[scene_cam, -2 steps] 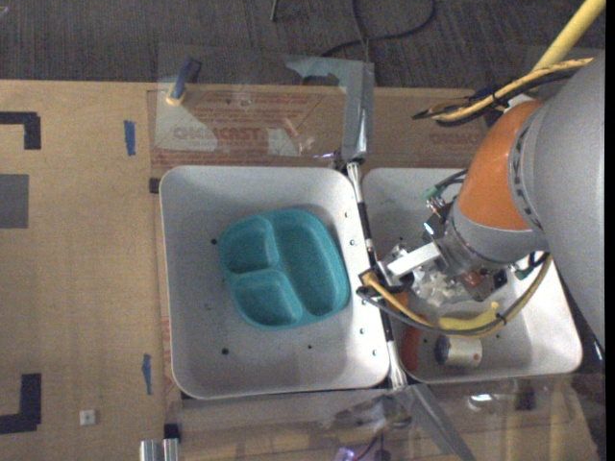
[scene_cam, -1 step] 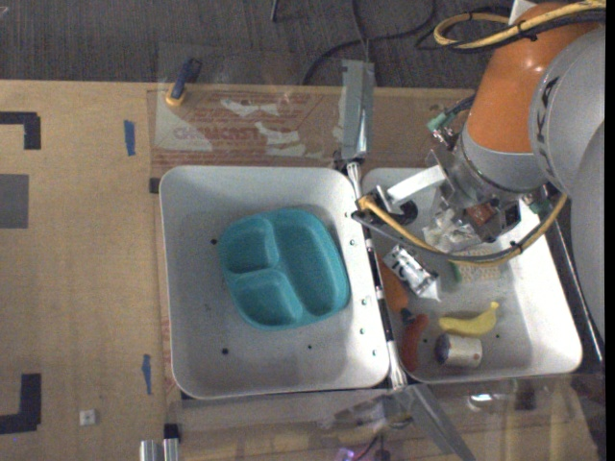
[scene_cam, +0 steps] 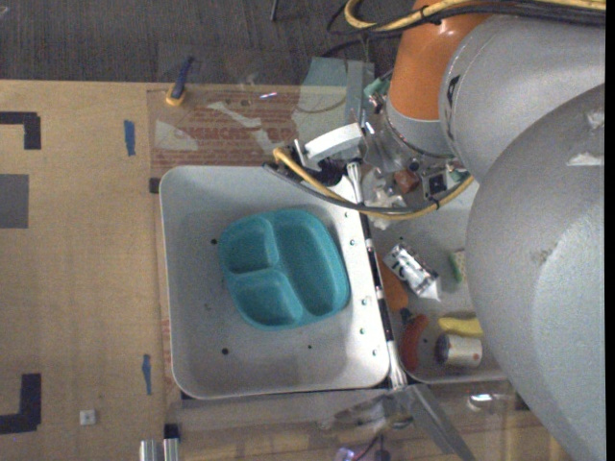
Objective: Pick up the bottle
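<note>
Arm (scene_cam: 538,209) loomed over right bin (scene_cam: 452,368); end effector (scene_cam: 394,176) state unclear (can't tell). Bottle (scene_cam: 413,269) lay ungrasped among clutter, pick not done.

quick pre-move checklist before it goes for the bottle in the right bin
1. Bottle identified in the right bin: cannot tell; several small items lie there, including a crinkled white packet, a yellow item and a tan cylinder-like item, and none reads clearly as the bottle.
2. End effector above the right bin: ok, it sits near the bin's far end.
3. Target clear of neighbours: not ok, the items lie close together.
4. Arm hides part of the right bin: not ok.
5. Teal divided tray out of the way: ok, it lies in the left bin.
</note>
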### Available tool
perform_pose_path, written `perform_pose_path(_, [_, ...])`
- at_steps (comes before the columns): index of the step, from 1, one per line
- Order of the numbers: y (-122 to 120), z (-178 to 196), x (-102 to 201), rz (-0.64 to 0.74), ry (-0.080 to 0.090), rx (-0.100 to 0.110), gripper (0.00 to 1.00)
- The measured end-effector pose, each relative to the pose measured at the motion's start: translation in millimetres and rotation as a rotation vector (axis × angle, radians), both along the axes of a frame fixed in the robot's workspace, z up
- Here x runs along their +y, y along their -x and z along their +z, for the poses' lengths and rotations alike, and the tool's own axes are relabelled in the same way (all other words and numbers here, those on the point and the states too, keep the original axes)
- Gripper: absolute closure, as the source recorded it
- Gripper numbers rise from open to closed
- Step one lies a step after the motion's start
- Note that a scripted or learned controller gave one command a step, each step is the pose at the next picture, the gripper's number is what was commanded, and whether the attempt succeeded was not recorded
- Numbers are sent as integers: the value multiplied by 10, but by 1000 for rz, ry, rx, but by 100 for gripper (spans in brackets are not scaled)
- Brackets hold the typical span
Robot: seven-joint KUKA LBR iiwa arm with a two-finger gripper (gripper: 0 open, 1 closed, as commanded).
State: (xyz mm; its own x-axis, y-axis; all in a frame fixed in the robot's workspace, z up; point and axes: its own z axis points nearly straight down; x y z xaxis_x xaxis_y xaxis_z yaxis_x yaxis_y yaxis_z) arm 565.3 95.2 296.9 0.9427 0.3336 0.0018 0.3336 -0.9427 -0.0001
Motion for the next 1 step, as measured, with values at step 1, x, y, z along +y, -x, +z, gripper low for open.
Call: perform_pose_path(1, [-94, -19, 113, 346, 0, 6, 100])
